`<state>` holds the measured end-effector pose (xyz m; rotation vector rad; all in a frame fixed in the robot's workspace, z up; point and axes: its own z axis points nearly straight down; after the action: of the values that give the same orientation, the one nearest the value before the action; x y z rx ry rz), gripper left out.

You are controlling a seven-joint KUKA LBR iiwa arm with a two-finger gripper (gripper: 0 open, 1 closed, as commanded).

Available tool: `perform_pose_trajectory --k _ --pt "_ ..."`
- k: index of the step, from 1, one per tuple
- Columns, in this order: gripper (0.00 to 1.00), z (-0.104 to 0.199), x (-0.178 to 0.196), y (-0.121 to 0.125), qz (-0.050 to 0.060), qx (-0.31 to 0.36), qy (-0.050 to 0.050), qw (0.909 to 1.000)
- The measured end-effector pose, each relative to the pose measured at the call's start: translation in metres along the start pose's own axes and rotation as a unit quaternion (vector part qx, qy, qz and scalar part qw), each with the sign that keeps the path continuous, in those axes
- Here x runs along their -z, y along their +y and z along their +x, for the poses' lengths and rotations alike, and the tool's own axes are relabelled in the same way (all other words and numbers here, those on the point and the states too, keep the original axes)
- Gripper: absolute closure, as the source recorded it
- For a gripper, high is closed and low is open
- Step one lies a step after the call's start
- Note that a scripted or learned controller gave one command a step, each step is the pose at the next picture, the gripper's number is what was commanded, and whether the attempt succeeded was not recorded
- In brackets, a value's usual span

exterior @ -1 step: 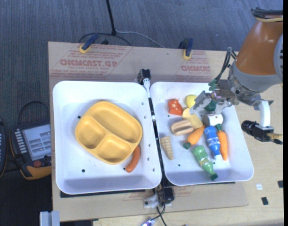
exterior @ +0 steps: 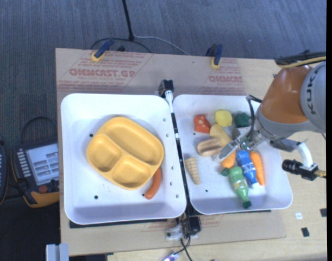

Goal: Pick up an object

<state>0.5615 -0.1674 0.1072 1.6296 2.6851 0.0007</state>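
Observation:
My gripper (exterior: 237,147) is low in the right bin (exterior: 274,200), reaching in from the right under the grey and orange wrist. Its two silver fingers stand open, just above the top of a blue bottle (exterior: 245,162) and beside a tan bun (exterior: 211,145). Nothing sits between them. Close around lie an orange carrot (exterior: 257,168), a green bottle (exterior: 239,182), a small orange piece (exterior: 228,162) and a yellow piece (exterior: 219,132). The wrist hides part of the bin's right side.
Further back in the right bin are a red piece (exterior: 201,123), a lemon (exterior: 223,117) and a dark green piece (exterior: 242,119). A ridged tan cone (exterior: 193,170) lies near its left wall. The left bin (exterior: 73,200) holds a yellow divided plate (exterior: 125,151) and an orange sausage (exterior: 153,185).

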Motion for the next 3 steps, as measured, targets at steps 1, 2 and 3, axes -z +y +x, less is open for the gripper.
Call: perform_pose_trajectory --k 1,2,3 --pt "0.00 0.007 -0.013 0.002 -0.002 0.063 -0.007 0.9980" --pt "1.00 0.006 -0.001 0.006 -0.008 0.063 -0.009 0.9980" --pt "1.00 0.093 0.077 0.033 0.000 0.079 0.000 0.9969"
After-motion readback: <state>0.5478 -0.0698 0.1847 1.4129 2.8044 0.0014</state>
